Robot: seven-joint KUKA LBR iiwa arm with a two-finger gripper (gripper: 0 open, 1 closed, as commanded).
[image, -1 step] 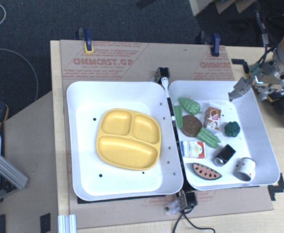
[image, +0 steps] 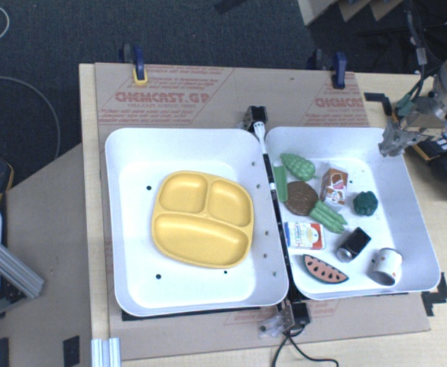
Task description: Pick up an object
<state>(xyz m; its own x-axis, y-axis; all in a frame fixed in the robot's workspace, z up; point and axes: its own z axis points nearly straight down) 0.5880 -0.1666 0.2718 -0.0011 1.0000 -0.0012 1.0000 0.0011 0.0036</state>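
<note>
In the camera view the gripper (image: pixel 395 140) hangs at the right bin's (image: pixel 418 205) two-o'clock rim, clear of the toys; whether it is parted or closed I cannot tell. This looks like the approach step. Candidates lie toward seven o'clock of it: a green broccoli piece (image: pixel 365 202), a brown cookie (image: pixel 301 197), a watermelon slice (image: pixel 325 269). Next it must travel inward, then descend.

- Bright, even overhead light; the white bins (image: pixel 124 205) are nearly blown out.
- Soft, short shadows beneath the toys left of the gripper (image: pixel 392 145).
- Slightly soft focus throughout.
</note>
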